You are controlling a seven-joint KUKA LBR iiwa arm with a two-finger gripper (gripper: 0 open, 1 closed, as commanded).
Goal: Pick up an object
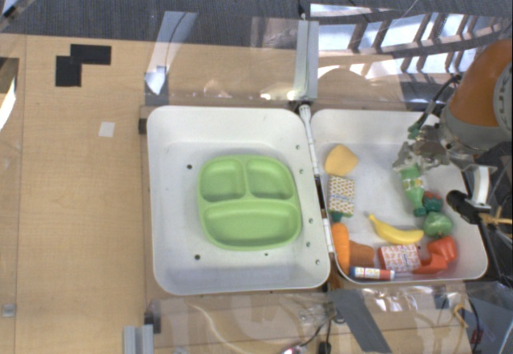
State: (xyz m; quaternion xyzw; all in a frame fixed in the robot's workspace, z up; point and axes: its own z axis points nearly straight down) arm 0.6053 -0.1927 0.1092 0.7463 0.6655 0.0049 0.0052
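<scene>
My gripper (417, 158) hangs over the upper right part of the right bin (377, 132), just above a green bottle-like toy (414, 187). It seems to touch the toy's top end, and I cannot tell whether it grips it. Below lie a green pepper-like toy (438, 223), a banana (394, 231) and a red toy (438, 255). At the bin's left are a yellow wedge (341, 159), a patterned box (342, 195) and a carrot (341, 241). A tube with a red cap (374, 272) lies along the front wall.
A green divided plate (248, 202) sits in the middle of the left bin (172, 144). A ridge (314, 184) separates the two bins. The arm's orange band (485, 92) comes in from the right. Cables (481, 216) hang at the right rim.
</scene>
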